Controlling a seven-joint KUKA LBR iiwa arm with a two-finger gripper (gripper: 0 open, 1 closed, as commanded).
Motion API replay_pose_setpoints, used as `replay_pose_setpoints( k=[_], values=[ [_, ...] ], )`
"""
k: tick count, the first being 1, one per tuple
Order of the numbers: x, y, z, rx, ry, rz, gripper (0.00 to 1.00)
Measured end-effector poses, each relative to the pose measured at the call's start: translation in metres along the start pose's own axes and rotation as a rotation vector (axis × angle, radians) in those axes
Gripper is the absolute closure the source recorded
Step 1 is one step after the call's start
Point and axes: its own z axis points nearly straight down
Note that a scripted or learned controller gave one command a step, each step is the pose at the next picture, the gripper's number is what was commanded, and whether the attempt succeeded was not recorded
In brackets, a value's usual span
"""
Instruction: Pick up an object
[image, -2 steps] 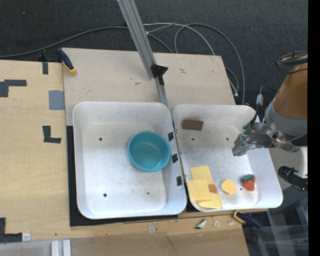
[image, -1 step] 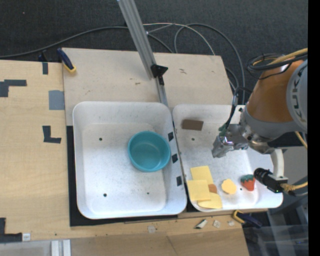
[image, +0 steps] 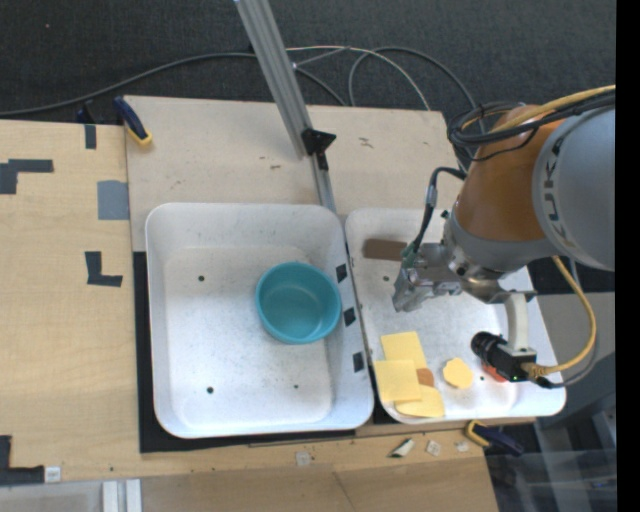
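pale wooden bench (image: 60, 300) bears left bin (image: 200, 340), right bin (image: 452, 335); pincer (image: 413, 290) over latter, state unclear.

Right edge cuts off the arm (image: 540, 190); its bulk hides the upper right of the right bin (image: 378, 300). In that bin's upper left, a brown piece (image: 378, 248) has its right end hidden behind the claw (image: 410, 298), shape unclear. The yellow sheets (image: 400, 365) overlap, lower ones partly covered, count unclear. Tiny brown bit (image: 427, 377) beside them, too small to identify. Small scraps (image: 402, 448) on the table (image: 60, 350) below the bin, too small to tell. Lower right, a blue-yellow thing (image: 488, 434) is partly hidden by the bin corner. Top edge cuts off the pole (image: 285, 90). Table cut at left and bottom.
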Motion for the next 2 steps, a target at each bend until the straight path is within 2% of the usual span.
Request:
replay_pose_setpoints(
  k=[1,2],
  values=[
    [0.057,0.007,-0.007,0.0,0.001,-0.002,1.0],
    [0.11,0.011,0.006,0.001,-0.001,-0.001,1.0]
  ],
)
